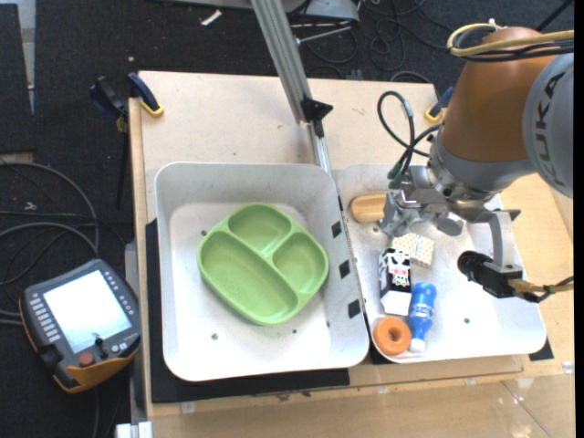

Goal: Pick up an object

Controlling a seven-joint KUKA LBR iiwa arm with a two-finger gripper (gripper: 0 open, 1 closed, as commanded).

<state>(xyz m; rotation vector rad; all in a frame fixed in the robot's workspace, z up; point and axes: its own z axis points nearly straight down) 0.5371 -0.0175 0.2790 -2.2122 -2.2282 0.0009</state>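
**Small, light pieces crowd the right bin; pincer sits above the wooden one**

On the tabletop point(228, 108), the left bin point(173, 190) carries a green divided plate point(263, 261) lying flat at its centre. It is stiff plastic, probably light, but broad and low; only its thin rim offers a hold, so it looks a poor choice.

The right bin point(511, 331) has the likelier candidates, all bunched along its 9 o'clock side. At about 10 o'clock lies a wooden cylinder point(366, 208), tan, on its side: rigid, light, apt to roll, best taken across its short width. Just beside it, toward the centre, the pincer point(399, 215) hangs low under the grey wrist; whether it is spread or closed I cannot tell, and nothing can be seen caught in it. Below it comes a pale spotted block point(415, 245), then a black-and-white carton point(395, 270), both boxy with flat faces that should pinch easily. Touching the carton at its 5 o'clock is a blue bottle point(422, 313), smooth and rounded, likely slippery, safest gripped across the body. At the bin's 7 o'clock corner rests an orange ring point(393, 334), probably soft; one side of the ring is the place to pinch. A black fitting point(484, 274) sits at the arm's right.
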